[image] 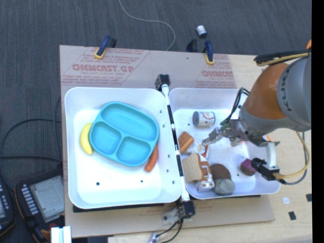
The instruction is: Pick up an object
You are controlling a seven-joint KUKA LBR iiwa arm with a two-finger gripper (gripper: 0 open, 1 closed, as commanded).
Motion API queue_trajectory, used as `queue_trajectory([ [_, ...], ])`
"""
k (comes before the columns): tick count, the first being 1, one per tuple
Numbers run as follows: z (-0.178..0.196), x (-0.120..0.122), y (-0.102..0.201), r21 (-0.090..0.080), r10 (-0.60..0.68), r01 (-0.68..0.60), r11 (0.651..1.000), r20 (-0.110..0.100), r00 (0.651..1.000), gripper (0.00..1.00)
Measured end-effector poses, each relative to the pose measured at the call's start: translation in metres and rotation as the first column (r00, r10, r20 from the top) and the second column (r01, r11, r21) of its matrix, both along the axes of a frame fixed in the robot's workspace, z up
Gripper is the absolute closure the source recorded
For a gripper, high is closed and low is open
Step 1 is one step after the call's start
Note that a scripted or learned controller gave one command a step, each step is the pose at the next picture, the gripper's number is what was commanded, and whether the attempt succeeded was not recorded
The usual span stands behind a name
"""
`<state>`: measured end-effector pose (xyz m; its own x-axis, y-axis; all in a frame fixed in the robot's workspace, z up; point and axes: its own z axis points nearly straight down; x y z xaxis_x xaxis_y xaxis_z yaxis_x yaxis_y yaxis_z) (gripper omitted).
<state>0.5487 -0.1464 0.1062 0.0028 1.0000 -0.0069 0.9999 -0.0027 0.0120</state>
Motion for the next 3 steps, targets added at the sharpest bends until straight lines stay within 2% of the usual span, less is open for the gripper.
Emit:
queue_trajectory([
  [1,-0.014,-0.058,0.038,-0.002,-0.002,0.002,1.000,0.014,1.000,0.00],
  [2,-0.002,-0.055,0.041,0.006,0.001,-0.001,1.000,0.015,1.000,1.00],
  [3,0.066,-0.003,0.044,0.005,0.003,-0.003,1.000,-0.011,1.000,1.00],
])
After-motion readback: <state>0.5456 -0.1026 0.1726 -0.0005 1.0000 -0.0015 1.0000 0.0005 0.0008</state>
